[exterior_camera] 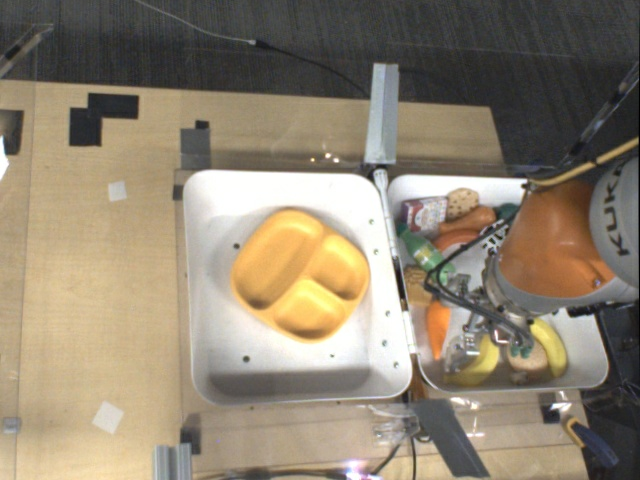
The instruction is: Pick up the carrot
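Two bins; carrot [438, 329] lies lower left of the right bin [596, 370]. Gripper [490, 340] hovers just right of it. Finger state unclear.

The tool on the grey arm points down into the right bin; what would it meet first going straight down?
Probably the yellow banana lying right under the tool, beside the orange carrot; depth is hard to judge from above.

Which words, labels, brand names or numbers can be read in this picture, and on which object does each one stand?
"KU": vertical grey letters on the robot arm, cut off by the picture's right edge; the remaining letters are outside the frame.
The red packet in the right bin: it bears print, but it is too small and blurred to read.
I can read no other text.
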`<state>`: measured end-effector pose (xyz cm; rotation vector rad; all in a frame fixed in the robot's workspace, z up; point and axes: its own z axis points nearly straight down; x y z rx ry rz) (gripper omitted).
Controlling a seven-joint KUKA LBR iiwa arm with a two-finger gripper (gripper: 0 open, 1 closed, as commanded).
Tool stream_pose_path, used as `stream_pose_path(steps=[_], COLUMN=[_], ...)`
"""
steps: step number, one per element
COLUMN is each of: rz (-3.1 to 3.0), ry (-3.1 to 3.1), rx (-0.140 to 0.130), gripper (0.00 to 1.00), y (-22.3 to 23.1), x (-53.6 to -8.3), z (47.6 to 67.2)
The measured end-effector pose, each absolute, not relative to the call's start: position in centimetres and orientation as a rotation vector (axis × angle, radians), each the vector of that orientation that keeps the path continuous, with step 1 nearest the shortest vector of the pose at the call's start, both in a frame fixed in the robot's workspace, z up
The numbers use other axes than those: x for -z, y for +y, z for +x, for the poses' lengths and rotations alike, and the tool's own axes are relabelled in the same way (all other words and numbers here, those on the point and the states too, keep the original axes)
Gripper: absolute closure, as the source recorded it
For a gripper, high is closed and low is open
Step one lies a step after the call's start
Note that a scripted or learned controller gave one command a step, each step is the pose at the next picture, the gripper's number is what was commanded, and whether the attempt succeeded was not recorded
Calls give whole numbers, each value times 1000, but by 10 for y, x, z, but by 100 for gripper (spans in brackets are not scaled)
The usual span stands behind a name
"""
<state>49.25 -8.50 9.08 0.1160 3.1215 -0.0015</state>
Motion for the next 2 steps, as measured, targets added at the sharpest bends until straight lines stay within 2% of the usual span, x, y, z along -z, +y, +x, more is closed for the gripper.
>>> stream_pose_path(steps=[1, 2], rz=[-483, -435], ry=[3086, 3102], rx=[13, 3], gripper=[0, 0], y=[-90, -93], x=[-91, -90], z=[492, 499])
